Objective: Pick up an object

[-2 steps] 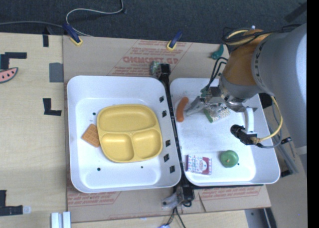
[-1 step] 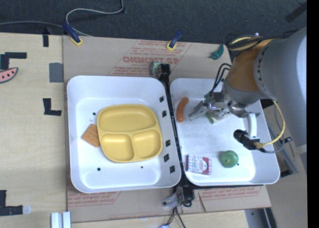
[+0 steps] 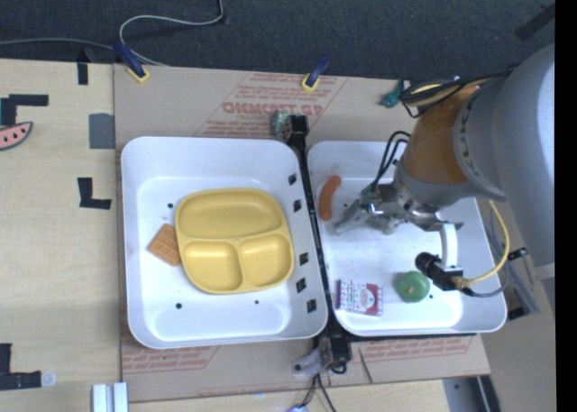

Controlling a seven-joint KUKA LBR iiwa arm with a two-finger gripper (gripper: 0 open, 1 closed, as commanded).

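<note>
Arm enters from the right, orange band above the wrist, reaching low into the right bin (image 3: 469,315). The hand (image 3: 347,219) sits near that bin's upper left; metal fingers point left toward a small orange sausage-shaped piece (image 3: 328,196) lying just beside the tips. Whether the fingers touch it, cannot tell; whether they are spread or pressed together, cannot tell either.

Same bin, front edge: a small red-and-white packet (image 3: 358,297) lying flat, and near it to the right a green round object (image 3: 413,287).

Left bin (image 3: 144,311): yellow divided tray (image 3: 234,239), three compartments, roughly centred. A tan waffle-textured piece (image 3: 164,244) lies against the tray's left side.

Both bins rest on cardboard (image 3: 180,104) over the desk.
</note>
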